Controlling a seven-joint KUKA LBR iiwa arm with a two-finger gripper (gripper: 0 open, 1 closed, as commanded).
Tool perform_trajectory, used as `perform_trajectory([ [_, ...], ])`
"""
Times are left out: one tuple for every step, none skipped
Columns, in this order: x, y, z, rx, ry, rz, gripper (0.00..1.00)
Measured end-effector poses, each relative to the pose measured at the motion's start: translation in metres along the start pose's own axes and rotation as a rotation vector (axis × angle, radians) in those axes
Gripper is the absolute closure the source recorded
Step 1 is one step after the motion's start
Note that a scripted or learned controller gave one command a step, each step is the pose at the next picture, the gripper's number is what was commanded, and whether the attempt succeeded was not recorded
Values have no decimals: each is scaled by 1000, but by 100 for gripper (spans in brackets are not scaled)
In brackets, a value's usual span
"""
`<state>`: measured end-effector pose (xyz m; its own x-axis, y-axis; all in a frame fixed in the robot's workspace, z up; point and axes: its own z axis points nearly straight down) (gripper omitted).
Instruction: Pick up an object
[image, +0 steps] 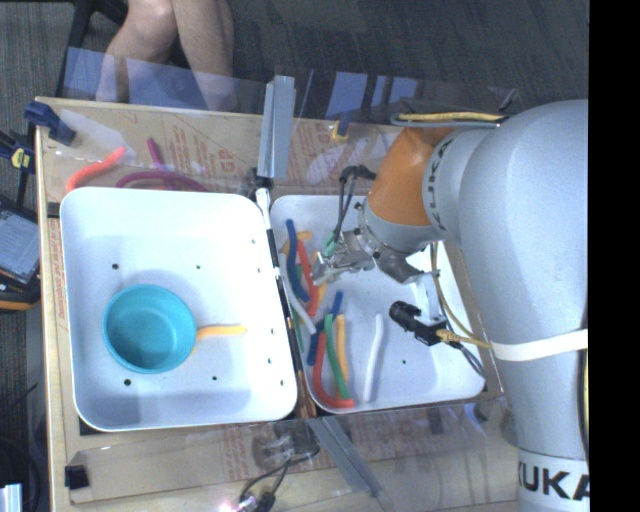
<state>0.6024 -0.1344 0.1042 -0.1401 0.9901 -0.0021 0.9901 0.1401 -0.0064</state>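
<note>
We're looking down at a plywood bench top (190, 135) with red printed markings, sitting on dark grey carpet (30, 50). A person's bare legs (175, 35) are showing at the top edge, behind a clear panel (160, 85). A metal bar (276, 125) is running down toward the gap between the bins. Blue clamps (45, 120) are gripping the bench's left corner.

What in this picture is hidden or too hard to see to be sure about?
- Claw, camera view: small and dark among the sticks, so whether it grips anything is unclear.
- Right bin: its far right side is covered by the grey arm.
- Coloured sticks: they overlap, so the count is uncertain.
</note>
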Motion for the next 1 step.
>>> perform_trajectory([
  [0,0,0,0,0,0,0],
])
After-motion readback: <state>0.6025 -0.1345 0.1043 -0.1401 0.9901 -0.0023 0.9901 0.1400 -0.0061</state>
